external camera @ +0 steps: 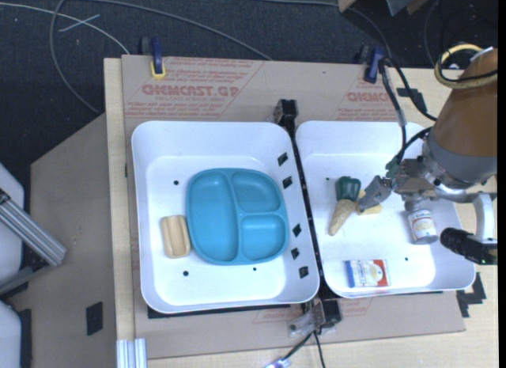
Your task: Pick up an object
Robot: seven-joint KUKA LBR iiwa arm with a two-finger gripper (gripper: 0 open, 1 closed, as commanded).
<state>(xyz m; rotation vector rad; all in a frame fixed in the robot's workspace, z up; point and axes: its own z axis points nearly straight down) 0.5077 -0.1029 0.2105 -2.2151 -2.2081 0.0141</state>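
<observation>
In the right bin (411, 141) a pale cream vegetable with a green top (343, 204) lies near the left wall. My gripper (370, 199) hangs low just right of it, close to its middle, above a small yellowish piece (373, 210). A small white bottle (421, 225) stands right of the gripper, under the wrist. A flat white packet with red and blue print (368, 272) lies near the bin's front edge. The grey and orange arm (466, 133) covers the bin's right side.
The left bin (150, 200) holds a blue divided plate (236, 214) and a tan bread-like block (175, 235) at the plate's left. Black clips (286, 111) sit along the wall between the bins. Cables run over the arm at the right.
</observation>
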